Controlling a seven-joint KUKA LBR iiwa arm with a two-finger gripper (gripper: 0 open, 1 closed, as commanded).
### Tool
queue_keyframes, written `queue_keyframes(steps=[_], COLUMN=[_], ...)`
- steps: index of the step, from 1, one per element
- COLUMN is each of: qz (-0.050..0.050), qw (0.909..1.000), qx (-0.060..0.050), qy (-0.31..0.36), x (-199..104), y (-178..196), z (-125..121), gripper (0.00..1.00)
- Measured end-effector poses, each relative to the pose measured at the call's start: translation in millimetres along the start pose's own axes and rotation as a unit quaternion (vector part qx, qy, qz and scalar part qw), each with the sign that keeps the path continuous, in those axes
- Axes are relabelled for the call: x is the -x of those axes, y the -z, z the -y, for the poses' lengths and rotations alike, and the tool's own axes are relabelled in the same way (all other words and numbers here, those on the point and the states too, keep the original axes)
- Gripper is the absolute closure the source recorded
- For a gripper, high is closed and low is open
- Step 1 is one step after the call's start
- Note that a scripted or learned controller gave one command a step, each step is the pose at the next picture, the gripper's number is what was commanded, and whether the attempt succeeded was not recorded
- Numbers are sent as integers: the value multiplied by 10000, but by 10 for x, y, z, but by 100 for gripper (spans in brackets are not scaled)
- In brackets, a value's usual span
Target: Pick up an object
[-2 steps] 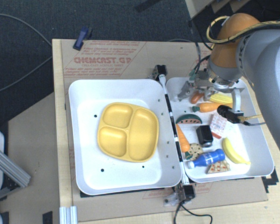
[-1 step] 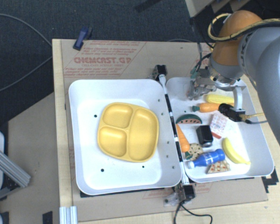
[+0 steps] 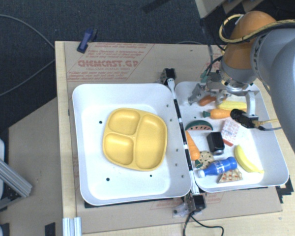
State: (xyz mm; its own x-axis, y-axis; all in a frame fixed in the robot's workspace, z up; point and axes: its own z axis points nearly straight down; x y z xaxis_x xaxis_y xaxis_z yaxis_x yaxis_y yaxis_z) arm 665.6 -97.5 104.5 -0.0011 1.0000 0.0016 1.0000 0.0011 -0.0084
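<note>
Yellow divided plate in left bin; toy foods in right bin; tool state unclear

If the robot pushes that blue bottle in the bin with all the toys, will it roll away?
Probably a little. The blue bottle lies on its side and looks rounded, so a sideways nudge could roll it. It likely wouldn't go far: a slice-shaped toy and the banana lie close by. It looks like smooth plastic, so perhaps slippery too.
</note>
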Motion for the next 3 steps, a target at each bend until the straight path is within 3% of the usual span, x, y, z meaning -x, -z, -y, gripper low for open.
queue_keyframes(steps=[1,2,3], qz=[6,15,14], qw=[10000,10000,10000], qx=[-7,-9,-11], qy=[-18,-17,-17], x=[324,326,325], y=[-214,-108,-111], z=[12,11,12], gripper=[0,100,0])
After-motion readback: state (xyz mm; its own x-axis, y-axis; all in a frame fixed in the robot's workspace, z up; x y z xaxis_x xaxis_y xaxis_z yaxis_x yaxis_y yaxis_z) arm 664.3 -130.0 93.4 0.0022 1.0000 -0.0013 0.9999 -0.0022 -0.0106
